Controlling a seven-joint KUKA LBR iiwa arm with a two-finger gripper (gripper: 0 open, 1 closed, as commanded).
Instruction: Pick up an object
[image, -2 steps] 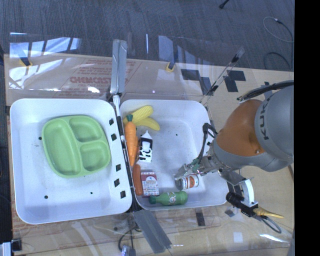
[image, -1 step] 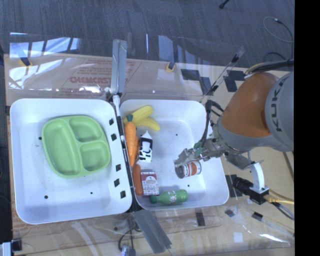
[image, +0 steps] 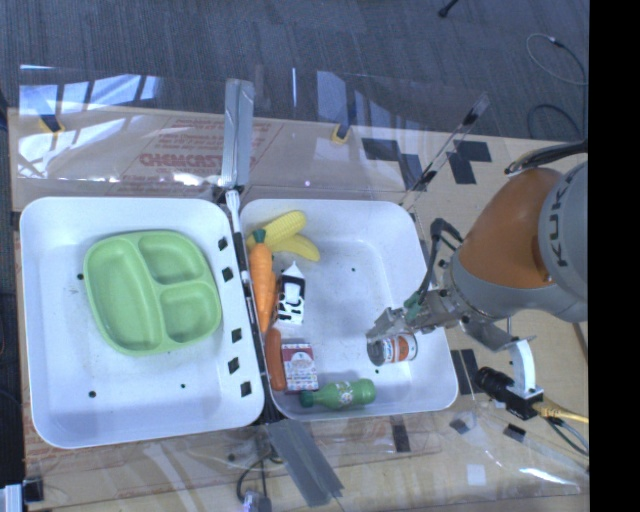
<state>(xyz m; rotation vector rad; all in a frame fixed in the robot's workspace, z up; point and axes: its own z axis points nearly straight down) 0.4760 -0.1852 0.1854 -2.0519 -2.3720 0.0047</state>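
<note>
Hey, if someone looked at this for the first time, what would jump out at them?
Probably the green divided plate, lying alone in the left bin. Next, the grey and orange arm reaching in from the right, its gripper low over a small can in the right bin. Toy food lines that bin's left wall, led by an orange carrot.

Glossy white plastic bins (image: 50, 300), matt green plastic tray (image: 150, 290), glossy green bottle (image: 340, 394)

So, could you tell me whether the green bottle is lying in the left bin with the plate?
No, the green bottle lies in the right bin, near its front edge.
</note>
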